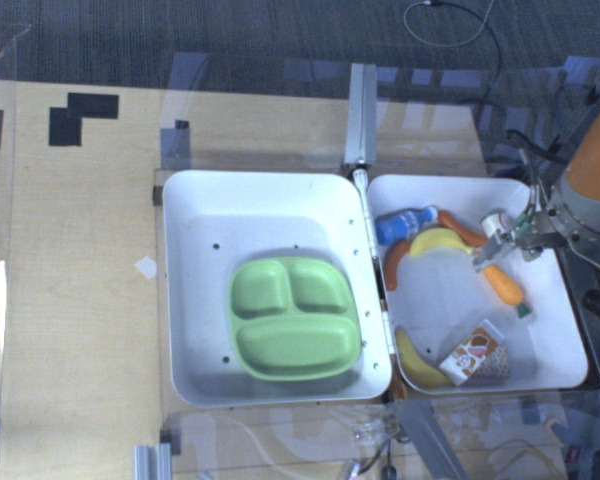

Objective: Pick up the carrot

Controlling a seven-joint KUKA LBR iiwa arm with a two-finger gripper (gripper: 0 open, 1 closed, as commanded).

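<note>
Approach step: gripper (495, 243) at right of frame, poised just above carrot (504, 286) in right bin (570, 368); finger spacing impossible to tell. Carrot lying free on bin floor, right of centre. Next, likely: descend, straddle, close.

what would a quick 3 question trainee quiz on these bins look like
1. True or false: the green divided plate lies in the right bin.
2. Which is nearest the gripper? A carrot B snack packet C blue bottle
3. Fill in: the carrot lies in the ___ bin.

Key: 1 false, it lies in the left bin. 2 A. 3 right.
</note>
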